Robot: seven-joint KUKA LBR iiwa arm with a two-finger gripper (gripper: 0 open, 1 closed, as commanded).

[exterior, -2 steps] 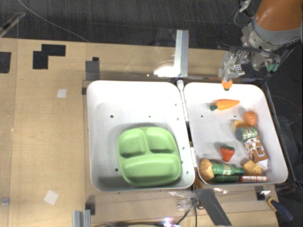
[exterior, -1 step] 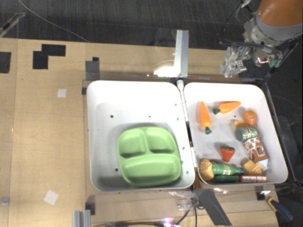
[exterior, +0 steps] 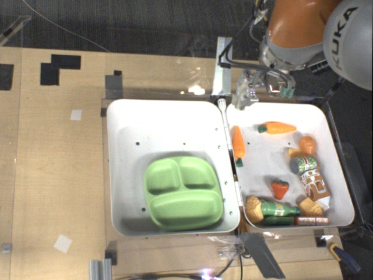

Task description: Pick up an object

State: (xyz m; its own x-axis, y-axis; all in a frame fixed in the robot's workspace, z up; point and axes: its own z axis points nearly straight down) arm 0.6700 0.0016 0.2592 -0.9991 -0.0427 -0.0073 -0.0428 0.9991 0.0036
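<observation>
right now i am hanging my pincer (exterior: 252, 93) over the far left corner of the right bin (exterior: 332, 133), just above its rim, and i cannot tell how it is set, since it is small and blurred against the tabletop (exterior: 52, 174). nothing is showing in its grip. my grey arm (exterior: 349, 28) with the orange band (exterior: 297, 13) is reaching in from the upper right.

the things to pick are all lying in the right bin. one carrot (exterior: 238, 143) is lying along the left wall, lengthwise against the divide. a second carrot (exterior: 277, 128) is lying crosswise near the far wall, closest to my pincer. a strawberry (exterior: 280, 188) is sitting near the middle. a green bottle (exterior: 278, 210) is lying on its side along the near wall, with a tan round piece (exterior: 253, 207) at its left end. a printed can (exterior: 310, 175) is lying toward the right wall, with an orange piece (exterior: 307, 144) just beyond it.

the left bin (exterior: 125, 127) is holding a green divided plate (exterior: 183, 192), sitting toward its near side.
</observation>
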